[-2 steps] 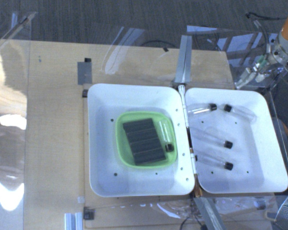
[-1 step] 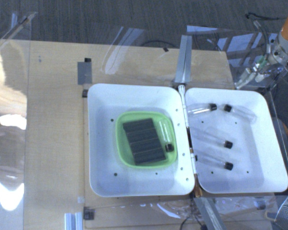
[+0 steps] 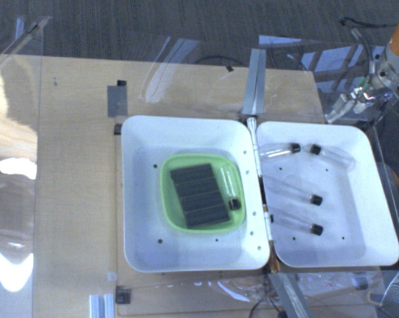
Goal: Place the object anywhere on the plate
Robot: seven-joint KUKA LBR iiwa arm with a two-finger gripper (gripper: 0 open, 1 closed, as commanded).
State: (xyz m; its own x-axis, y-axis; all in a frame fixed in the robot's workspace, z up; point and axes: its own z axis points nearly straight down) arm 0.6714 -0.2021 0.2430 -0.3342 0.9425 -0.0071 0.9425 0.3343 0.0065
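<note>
A green plate [image 3: 168, 197] sits in the left bin [image 3: 136, 244], carrying a dark ribbed block [image 3: 198, 195] and, along its right side, a clear tube [image 3: 230, 192] with a black cap. That tube lies fully on the plate, just beside the block, so the task looks done for this one. Four more tubes [image 3: 299, 195] with black caps lie scattered in the right bin [image 3: 378, 237], well apart from the plate; whether they must follow, the task does not say. The arm [image 3: 395, 58] is at the upper right, off the surface and clear of both bins. I cannot tell how its jaws stand.
</note>
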